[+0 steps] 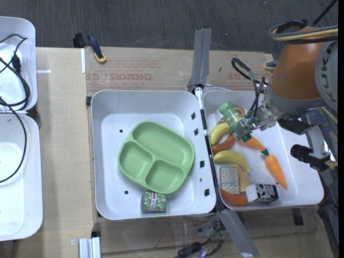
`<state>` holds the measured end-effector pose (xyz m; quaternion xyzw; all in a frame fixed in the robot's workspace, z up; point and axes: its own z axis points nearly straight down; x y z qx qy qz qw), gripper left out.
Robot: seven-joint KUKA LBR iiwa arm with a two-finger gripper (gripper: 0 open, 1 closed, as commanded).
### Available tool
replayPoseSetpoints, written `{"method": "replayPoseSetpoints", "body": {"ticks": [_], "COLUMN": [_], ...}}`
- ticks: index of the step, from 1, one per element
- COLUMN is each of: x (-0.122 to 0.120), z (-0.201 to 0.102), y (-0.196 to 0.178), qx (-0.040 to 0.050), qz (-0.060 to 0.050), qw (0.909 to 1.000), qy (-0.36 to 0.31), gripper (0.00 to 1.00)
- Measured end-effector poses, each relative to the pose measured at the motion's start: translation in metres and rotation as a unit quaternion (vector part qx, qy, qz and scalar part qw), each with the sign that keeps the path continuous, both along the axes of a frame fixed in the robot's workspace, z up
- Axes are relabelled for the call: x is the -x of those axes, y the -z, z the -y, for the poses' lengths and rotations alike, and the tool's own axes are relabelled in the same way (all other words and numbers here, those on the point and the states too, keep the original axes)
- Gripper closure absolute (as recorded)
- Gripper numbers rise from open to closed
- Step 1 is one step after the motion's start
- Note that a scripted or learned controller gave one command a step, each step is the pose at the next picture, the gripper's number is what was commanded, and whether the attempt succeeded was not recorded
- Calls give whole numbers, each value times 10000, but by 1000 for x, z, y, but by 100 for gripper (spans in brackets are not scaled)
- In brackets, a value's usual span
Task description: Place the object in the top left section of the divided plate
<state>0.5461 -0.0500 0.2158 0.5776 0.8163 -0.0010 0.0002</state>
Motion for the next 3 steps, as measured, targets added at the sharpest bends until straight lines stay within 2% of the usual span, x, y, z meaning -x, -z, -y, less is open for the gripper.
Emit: {"method": "replayPoseSetpoints", "body": {"ticks": [1, 2, 3], "x": [58, 16, 46], "z": [-25, 52, 99], "y": [26, 115, 67], "qx": [-2, 4, -2], "qz": [-18, 33, -1], "qw": [9975, 9997, 9967], "qy": [703, 240, 816], "gripper": [100, 100, 100]}}
